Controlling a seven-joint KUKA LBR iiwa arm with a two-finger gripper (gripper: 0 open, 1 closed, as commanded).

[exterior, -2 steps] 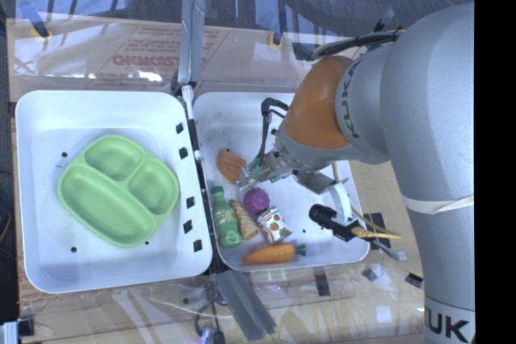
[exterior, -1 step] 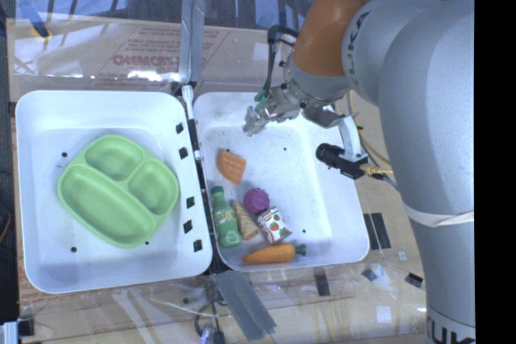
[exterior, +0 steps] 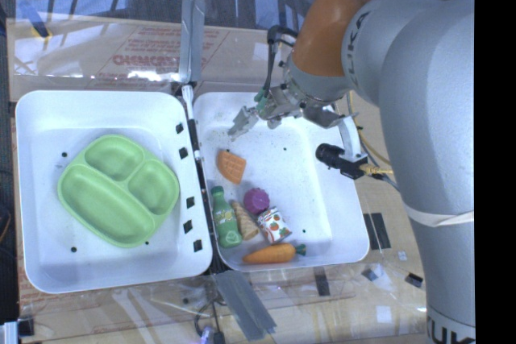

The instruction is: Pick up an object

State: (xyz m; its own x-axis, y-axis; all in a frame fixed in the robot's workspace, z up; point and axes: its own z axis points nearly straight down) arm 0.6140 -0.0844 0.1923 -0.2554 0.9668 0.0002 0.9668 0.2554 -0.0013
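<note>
Above the right-hand bin (exterior: 343, 209), just right of the frame's centre, the claw (exterior: 240, 125) hangs with nothing between its tips; whether the fingers stand spread or closed cannot be told from this slant. Directly below it lies an orange wedge-shaped toy (exterior: 231, 166), the nearest candidate. Farther down sit a purple ball (exterior: 256, 200), a green bottle (exterior: 225, 217), a small printed can (exterior: 274, 225) and a carrot (exterior: 272, 254). These lower items crowd together, so a descent there risks nudging neighbours or closing on two at once; the wedge's slope may let it slip. At left, a green divided plate (exterior: 117, 189) fills the other bin (exterior: 36, 254). Clear sheeting covers the worktop (exterior: 97, 52).
</note>
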